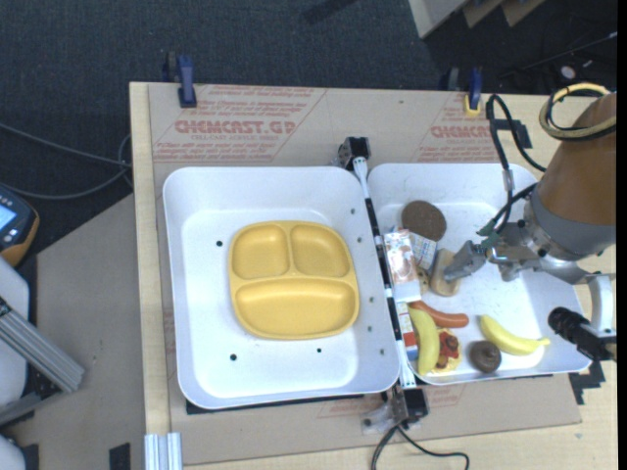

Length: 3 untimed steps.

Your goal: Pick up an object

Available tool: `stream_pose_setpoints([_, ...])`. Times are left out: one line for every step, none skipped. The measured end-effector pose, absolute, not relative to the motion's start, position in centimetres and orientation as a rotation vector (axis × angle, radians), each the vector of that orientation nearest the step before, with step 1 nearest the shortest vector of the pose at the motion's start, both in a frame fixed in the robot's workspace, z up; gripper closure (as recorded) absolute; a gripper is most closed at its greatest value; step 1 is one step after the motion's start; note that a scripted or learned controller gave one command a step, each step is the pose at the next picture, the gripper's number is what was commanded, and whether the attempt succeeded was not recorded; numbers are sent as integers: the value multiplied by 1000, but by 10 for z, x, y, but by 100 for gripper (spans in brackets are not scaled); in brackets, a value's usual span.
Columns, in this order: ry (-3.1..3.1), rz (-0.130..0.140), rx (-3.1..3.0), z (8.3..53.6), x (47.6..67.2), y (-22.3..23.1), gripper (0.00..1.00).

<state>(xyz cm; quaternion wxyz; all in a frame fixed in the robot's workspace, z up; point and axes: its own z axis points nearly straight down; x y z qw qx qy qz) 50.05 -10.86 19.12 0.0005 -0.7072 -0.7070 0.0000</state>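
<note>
the things to pick from are lying in the right-hand shallow white plastic bin [490, 186]. a round, dull brown disc-like object [424, 219] is sitting near the bin's back left. in front of it a crinkled silver and red foil packet [401, 259] is lying against the left wall, with a small white and blue wrapper [424, 253] just beside it; their print is too small to read. a pale tan, rounded lump [446, 274] is resting beside the wrapper. towards the front, a smooth yellow plastic banana [425, 337] is lying beside a red sausage-shaped piece [449, 317] and a small red toy [450, 349]; a second yellow banana [510, 339] is curving near the front right, with a small round brown ball [484, 357] touching its near end.

the pincer [472, 262] is hanging just beside the tan lump, pointing left and down; whether its grey metal tips are spread or closed cannot be told, and nothing is visibly caught between them. the arm [578, 189] is reaching in from the right, its orange band sitting above the grey wrist, black cables looping over it.

the left-hand white bin [186, 262] is holding a smooth yellow three-compartment plastic tray [292, 280]. both bins are sitting on the desk [157, 262], whose brown protective film is reading "chemcast gp" in red. blue clamps [183, 78] are gripping its far edge.
</note>
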Motion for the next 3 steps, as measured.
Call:
stream_pose_setpoints([-2232,-1,-2231,81,578,-105,0])
stream_pose_setpoints([-2223,-2,-2226,95,574,-102,100])
stream_pose_setpoints([-2237,-18,-2218,246,561,-35,100])
